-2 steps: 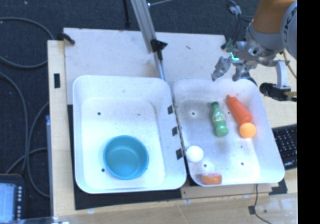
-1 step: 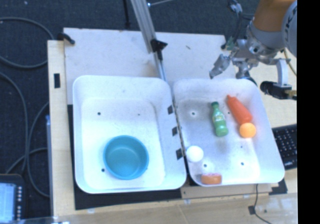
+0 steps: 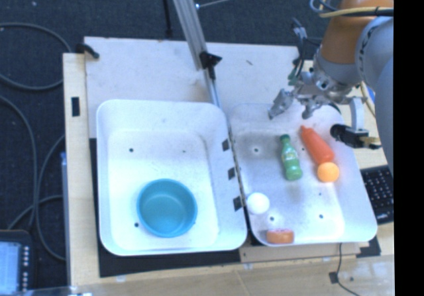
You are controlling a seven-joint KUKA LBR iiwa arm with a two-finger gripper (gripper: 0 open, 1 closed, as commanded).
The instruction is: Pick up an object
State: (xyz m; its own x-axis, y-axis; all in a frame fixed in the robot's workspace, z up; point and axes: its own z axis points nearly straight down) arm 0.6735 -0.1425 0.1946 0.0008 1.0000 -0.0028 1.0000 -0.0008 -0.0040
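Gripper (image 3: 293, 106), fingers spread and empty, hovers over the right bin's (image 3: 351, 222) far edge. Judged best: descend squarely astride the green bottle (image 3: 289, 158) nearby, avoiding the carrot (image 3: 317, 145).

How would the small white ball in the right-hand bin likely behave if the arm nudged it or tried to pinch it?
The small white round ball would probably roll at a light nudge, being round. It sits near the shallow white right-hand bin's left wall, which may stop it. Its smooth, curved surface could slip from a two-finger pinch.
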